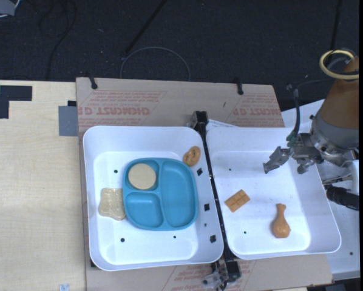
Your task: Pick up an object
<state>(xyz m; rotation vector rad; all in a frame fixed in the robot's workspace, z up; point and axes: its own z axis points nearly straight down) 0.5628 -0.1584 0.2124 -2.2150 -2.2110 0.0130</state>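
White plastic bins sit side by side on the tabletop (pixel 30 180), the left bin (pixel 96 144) at the frame's centre-left and the right bin (pixel 318 235) at centre-right. The grey arm (pixel 339 117) enters from the right edge, and its end effector (pixel 288 160) hangs over the upper right part of the right bin, its two dark fingers spread apart with nothing between them.

The likeliest targets lie lower in the same bin. A tan drumstick-shaped toy (pixel 280 222) rests on the bin floor toward the lower right; its long axis runs nearly up and down the frame, narrow end toward the top, bulbous end toward the bottom. A small orange cracker-like block (pixel 237 200) lies to its left, near the divider, its long axis slanting from lower left to upper right.

This reads as the approach step: nothing is grasped yet. The next move, I judge, calls for travelling down-frame until centred over one piece, turning the fingers across its short width, then descending.

In the left bin, a blue divided plate (pixel 169 202) carries a round beige disc (pixel 141 176); a pale bread-like piece (pixel 111 204) touches its left edge, and a small brown pastry (pixel 192 156) sits by its upper right.
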